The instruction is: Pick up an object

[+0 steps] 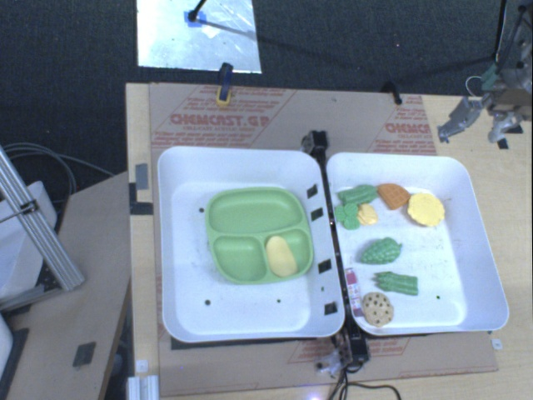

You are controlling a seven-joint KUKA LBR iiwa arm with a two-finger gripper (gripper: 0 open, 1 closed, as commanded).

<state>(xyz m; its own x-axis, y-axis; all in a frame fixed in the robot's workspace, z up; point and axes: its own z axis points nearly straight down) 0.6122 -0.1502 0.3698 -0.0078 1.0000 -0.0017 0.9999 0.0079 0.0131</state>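
You are looking down at a pale wooden bench (100, 223) topped with a brown sheet printed in red letters (221, 119), set against a dark floor. A shiny square plate (198, 23) lies on that floor beyond the bench, and a yellow clamp (224, 95) grips the sheet's far edge. Slanted metal rails (37, 232) stand at the left.

Two shallow white bins sit touching side by side. In the left bin (179, 190) you have a green divided tray (250, 215), and a pale yellow oblong piece (281, 255) lies in its near right compartment.

The right bin (475, 248) holds the loose toy food. Along its far side, from left to right, sit a green pod-like piece (357, 195), an orange-brown piece (393, 195) and a round yellow piece (425, 209). Just below the pod are a small green piece (346, 217) and a small yellow piece (367, 215), touching each other. Nearer you lie a bumpy green cluster (380, 251), then a long green piece (397, 283), then a speckled cookie (377, 308) close to the bin's near left corner.

The gripper (487, 123) hangs outside the right bin, beyond its far right corner and well apart from every piece. Whether it is parted or closed you cannot tell; nothing is visible in its grasp. The arm above it comes in at the right edge, near the top.
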